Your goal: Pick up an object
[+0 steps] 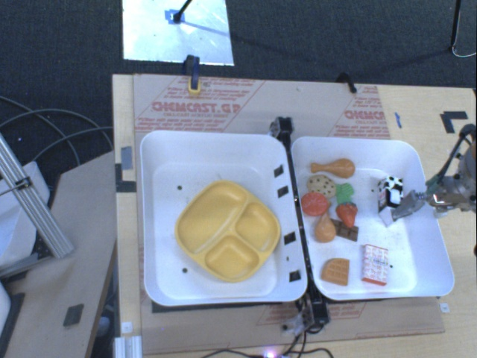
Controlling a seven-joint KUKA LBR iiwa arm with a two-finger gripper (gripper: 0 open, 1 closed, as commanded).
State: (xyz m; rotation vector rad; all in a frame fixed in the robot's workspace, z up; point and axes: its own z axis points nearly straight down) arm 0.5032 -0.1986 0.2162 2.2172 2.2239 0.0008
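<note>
The right bin (428,233) holds several toy foods: a drumstick (333,168), a cookie (320,184), a red tomato (315,203), a green piece (344,193), a strawberry (346,213), a pear (324,230), a bread slice (336,271) and a red-and-white packet (375,264). A black-and-white carton (390,190) stands near the bin's right side. My gripper (402,207) reaches in from the right edge. Its tip sits low, just below and to the right of the carton. Nothing visibly sits in its grasp.
The left bin (160,200) carries a yellow compartment plate (227,231). A black clamp strip (291,200) runs between the bins. A small brown block (347,233) lies beside the pear. The arm's wrist (455,189) hangs over the right bin's rim.
</note>
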